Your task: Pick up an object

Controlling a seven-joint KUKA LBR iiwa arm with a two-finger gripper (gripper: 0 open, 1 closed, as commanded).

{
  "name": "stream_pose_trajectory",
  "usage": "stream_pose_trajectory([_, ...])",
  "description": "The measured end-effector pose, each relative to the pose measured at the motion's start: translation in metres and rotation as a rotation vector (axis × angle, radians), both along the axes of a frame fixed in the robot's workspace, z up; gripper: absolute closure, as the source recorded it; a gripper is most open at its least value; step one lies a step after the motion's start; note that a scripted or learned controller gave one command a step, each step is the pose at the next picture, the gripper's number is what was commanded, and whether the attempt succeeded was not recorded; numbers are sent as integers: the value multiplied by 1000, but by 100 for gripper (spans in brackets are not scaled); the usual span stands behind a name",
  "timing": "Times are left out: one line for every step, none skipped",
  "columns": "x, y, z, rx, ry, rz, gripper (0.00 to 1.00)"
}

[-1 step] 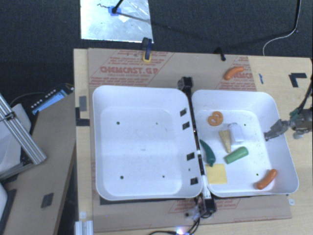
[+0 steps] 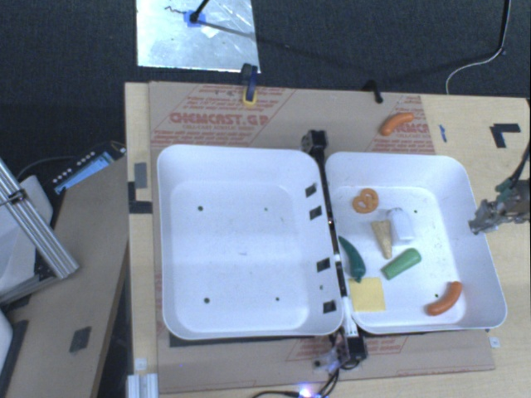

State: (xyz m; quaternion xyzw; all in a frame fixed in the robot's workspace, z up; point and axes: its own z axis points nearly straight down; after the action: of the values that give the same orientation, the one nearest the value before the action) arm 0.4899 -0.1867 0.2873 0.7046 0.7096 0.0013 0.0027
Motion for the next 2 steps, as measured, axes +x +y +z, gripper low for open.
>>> stream_pose_trajectory([-3, 50, -56, 4, 7, 1, 100])
stream_pose_trajectory([-4, 103, -128, 5, 10, 1, 100])
